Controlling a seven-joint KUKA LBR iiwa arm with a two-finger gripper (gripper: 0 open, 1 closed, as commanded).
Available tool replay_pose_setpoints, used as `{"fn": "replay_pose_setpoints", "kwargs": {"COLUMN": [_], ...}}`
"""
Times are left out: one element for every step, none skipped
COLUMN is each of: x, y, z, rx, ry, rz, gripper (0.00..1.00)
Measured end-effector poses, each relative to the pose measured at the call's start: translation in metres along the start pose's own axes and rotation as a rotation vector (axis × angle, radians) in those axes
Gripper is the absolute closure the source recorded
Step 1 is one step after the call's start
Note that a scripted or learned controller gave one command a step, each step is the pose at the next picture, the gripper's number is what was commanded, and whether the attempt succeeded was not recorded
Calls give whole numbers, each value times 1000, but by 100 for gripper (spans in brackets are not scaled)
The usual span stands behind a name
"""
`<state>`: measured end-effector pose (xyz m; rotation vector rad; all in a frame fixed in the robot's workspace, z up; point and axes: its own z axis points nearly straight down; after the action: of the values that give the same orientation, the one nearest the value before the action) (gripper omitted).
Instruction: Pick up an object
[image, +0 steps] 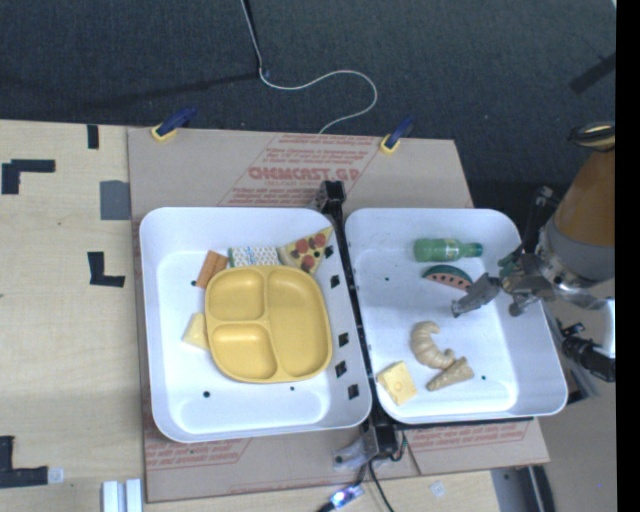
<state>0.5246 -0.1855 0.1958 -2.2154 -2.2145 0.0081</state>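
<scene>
In the right bin (530, 400) lie a green bottle (447, 249), a watermelon slice (443, 275), a croissant (430, 342), a waffle cone (451, 375) and a yellow cheese block (397, 382). My gripper (493, 299) hovers at the bin's right side, to the right of the watermelon slice and above and to the right of the croissant. Its fingers (468, 302) are spread open with nothing between them. The grey arm with its orange band (590, 195) comes in from the right.
The left bin (165, 400) holds a yellow divided plate (268, 322), a pizza slice (308, 248), an orange cracker (211, 268), a cheese wedge (194, 330) and a checkered piece (252, 256). A black divider (345, 300) separates the bins. A white cable (320, 85) trails at the back.
</scene>
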Motion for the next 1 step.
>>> {"fn": "replay_pose_setpoints", "kwargs": {"x": [0], "y": [2], "z": [-4], "rx": [-8], "ry": [-2], "rz": [-2], "gripper": [0]}}
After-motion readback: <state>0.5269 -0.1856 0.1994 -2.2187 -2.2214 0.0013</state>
